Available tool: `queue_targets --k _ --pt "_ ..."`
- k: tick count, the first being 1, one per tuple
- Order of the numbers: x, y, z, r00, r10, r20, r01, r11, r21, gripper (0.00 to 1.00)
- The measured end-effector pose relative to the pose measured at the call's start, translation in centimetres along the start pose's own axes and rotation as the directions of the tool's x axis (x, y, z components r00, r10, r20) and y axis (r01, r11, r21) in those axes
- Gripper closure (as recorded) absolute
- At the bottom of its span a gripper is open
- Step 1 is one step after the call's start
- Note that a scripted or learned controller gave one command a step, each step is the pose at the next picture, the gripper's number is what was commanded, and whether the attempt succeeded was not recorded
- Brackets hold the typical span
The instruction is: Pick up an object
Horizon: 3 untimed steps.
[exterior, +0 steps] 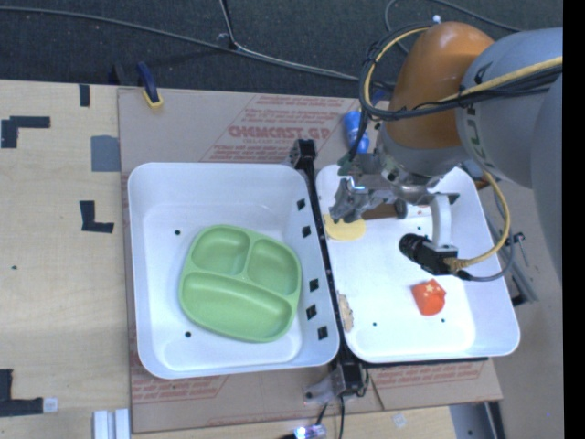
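Worktop [55, 245] is light wood with a cardboard sheet under two white bins, dark floor at the far edge. Left bin [155, 199] carries a green divided plate [242, 282]. Right bin [494, 337] has a pale yellow flat piece [345, 230] near its far-left corner, a small red object [429, 297] nearer and to the right, and a thin tan piece [345, 311] against the left wall. Arm comes in from the right, orange band over the far side of the right bin, pincer [345, 201] low at the bin's far-left area. Step looks like the descent onto a target, grasp not yet made. Likely target is the yellow piece: it sits just beside and slightly nearer than the pincer tips, maybe touching, can't confirm contact. Can't tell whether the pincer is spread or pressed together; nothing visibly pinched. Next move, my read: shift slightly nearer to centre on the yellow piece, go down to the bin floor, close, then lift straight. Flat piece close to the wall, so a miss or slip is a real risk. Red object is well apart from the tips.
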<state>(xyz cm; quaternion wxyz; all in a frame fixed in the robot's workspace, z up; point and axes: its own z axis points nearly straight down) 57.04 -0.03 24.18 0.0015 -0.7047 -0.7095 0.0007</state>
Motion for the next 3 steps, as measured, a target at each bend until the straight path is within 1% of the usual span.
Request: queue_targets --k 1,2,3 --pt "5.4 -2.1 -0.1 1.0 -0.001 -0.001 0.001 1.0 0.0 1.0" --pt "9.9 -3.3 2.2 1.0 0.001 0.001 -0.001 1.0 0.001 1.0" --pt "9.7 -3.2 2.1 1.0 0.004 0.002 -0.004 1.0 -0.001 0.0"
